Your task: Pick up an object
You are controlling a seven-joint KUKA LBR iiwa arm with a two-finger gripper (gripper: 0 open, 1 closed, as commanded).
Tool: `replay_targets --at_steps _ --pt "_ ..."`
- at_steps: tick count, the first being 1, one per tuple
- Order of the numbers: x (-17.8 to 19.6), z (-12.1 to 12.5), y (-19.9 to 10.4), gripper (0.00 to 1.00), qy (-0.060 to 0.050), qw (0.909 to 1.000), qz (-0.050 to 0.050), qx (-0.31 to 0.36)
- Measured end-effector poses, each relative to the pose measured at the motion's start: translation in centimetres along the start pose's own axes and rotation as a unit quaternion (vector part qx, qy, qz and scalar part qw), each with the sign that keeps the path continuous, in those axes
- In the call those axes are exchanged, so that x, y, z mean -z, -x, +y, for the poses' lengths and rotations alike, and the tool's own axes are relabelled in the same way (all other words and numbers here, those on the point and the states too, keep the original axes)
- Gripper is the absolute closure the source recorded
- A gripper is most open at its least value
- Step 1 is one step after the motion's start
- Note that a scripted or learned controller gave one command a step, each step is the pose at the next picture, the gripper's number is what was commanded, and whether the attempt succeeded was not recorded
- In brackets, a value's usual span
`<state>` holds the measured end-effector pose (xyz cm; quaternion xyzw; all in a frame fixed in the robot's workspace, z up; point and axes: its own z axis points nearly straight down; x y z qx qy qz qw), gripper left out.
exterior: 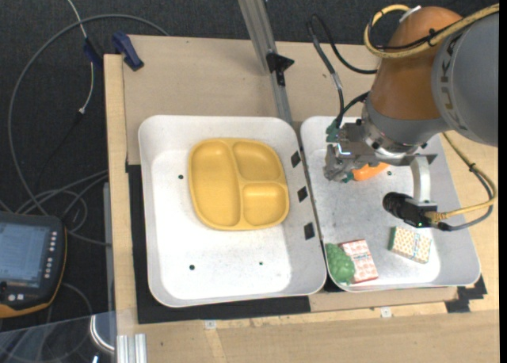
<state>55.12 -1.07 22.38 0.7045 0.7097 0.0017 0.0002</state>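
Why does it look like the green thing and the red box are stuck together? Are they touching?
Touching. The camera view shows the green thing pressed right against the left edge of the red box in the right bin, with no gap showing between them.

Gripper (342,165) over right bin (348,219)
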Motion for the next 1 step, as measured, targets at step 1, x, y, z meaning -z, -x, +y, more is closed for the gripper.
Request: replay_targets --at_steps 1 --pt "-0.58 0.91 -4.93 1.0 -0.001 1.0 0.0 0.0"
